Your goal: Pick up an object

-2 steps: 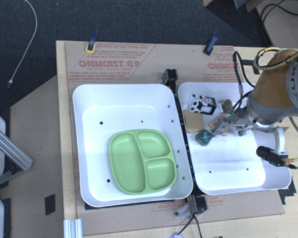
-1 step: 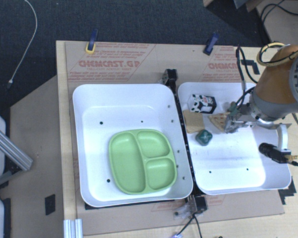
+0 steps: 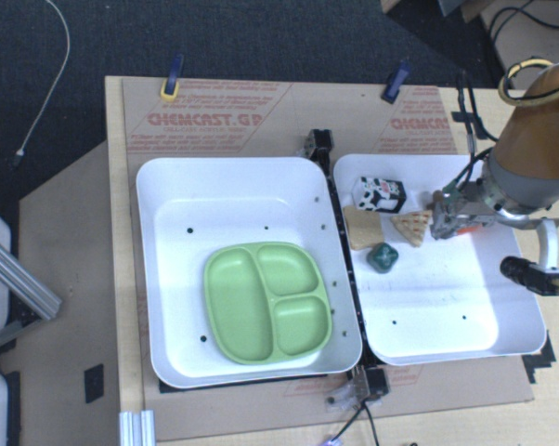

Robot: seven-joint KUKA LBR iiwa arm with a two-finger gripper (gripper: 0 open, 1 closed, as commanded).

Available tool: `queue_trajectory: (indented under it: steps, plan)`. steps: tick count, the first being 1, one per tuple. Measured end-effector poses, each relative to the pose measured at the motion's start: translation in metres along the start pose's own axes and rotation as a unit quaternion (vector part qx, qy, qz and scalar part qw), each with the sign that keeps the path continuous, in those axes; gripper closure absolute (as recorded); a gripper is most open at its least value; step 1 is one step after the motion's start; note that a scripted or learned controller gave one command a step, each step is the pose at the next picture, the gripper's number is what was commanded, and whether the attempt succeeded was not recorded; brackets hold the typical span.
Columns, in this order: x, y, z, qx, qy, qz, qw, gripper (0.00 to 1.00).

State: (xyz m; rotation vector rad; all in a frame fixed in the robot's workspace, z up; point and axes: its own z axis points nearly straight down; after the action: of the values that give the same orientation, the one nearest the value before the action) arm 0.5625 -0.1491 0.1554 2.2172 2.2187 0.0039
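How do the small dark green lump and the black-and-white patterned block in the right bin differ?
The small dark green lump is one solid colour and roundish; the black-and-white patterned block is blotched in two tones and boxy. The lump looks smaller than the block. The lump lies nearer the bin's middle, the block up by the far rim. Both rest in the right white bin, left of the end effector.
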Motion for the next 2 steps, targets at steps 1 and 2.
queue_trajectory:
  steps: [1,2]
  plan:
    - [0.0,0.002,-0.052,-0.001,0.0,0.0,1.0,1.0]
    - [0.055,-0.007,-0.047,0.004,0.003,-0.002,1.0,1.0]
